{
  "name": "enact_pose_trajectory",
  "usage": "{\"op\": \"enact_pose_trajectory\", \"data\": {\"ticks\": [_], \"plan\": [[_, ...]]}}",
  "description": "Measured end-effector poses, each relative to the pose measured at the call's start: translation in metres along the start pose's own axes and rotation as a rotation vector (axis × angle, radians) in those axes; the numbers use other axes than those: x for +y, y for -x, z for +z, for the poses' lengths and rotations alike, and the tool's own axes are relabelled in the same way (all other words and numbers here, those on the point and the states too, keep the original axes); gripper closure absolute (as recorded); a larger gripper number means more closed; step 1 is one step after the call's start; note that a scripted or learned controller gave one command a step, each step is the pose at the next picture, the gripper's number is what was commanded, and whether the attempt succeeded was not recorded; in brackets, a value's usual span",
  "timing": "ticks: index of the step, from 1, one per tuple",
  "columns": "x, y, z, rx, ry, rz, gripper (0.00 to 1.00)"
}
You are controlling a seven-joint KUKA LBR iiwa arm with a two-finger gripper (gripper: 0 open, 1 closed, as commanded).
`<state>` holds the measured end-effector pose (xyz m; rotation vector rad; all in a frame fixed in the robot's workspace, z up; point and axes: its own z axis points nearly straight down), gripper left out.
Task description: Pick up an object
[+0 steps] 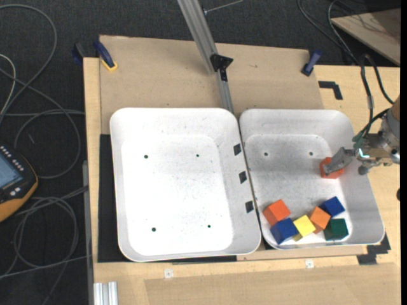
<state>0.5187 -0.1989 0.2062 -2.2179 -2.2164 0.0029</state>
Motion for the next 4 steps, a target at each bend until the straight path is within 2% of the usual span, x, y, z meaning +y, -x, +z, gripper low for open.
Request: {"op": "enact_pose_trajectory", "data": {"ticks": [1,3,4], "plan": [[0.001,0.000,-0.002,-0.002,0.005,-0.001,0.00],[-0.007,0.010,0.089,0.000,0.000,0.000,0.00],[-0.007,0.010,0.108,0.000,0.002,-0.001,0.00]]}}
